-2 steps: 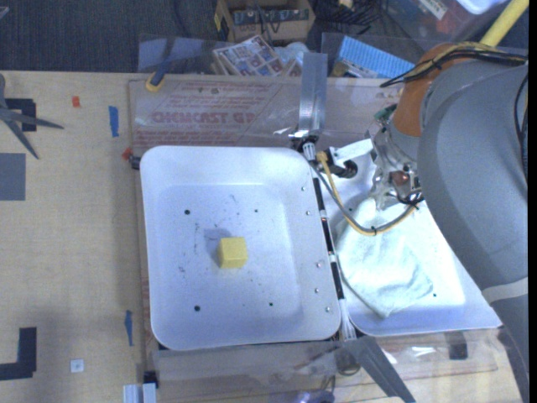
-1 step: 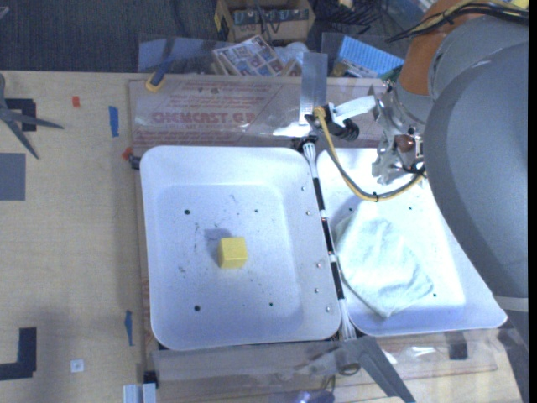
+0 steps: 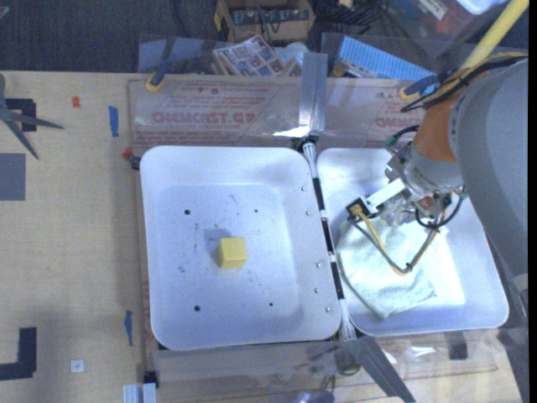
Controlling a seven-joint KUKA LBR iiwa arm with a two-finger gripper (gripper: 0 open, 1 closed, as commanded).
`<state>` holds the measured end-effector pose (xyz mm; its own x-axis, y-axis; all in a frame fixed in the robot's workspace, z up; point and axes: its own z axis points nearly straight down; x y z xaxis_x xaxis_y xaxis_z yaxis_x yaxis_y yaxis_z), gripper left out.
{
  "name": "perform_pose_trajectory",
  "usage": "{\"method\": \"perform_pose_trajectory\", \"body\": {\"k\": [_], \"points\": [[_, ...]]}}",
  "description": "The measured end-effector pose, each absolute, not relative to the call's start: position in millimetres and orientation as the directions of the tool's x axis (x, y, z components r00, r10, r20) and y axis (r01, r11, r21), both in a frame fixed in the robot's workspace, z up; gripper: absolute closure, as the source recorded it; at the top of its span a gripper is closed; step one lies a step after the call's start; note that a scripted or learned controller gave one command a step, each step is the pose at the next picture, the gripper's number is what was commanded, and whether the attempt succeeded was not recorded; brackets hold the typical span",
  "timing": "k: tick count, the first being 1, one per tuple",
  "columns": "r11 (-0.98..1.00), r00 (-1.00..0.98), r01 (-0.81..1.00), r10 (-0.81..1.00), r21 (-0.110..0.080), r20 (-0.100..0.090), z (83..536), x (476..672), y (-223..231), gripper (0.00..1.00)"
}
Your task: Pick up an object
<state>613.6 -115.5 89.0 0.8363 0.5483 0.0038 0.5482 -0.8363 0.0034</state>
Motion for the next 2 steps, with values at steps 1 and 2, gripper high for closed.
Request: {"method": "perform_pose_trajectory", "body": {"k": [1, 2], "points": [[-0.965, 0.965, 0.263, 0.263, 0.003, 0.005, 88.4, 645.5, -106.8, 1.00], [-0.980, 0.980, 0.199, 0.199, 0.000, 0.004, 88.9, 611.0, -107.7, 1.00]]}}
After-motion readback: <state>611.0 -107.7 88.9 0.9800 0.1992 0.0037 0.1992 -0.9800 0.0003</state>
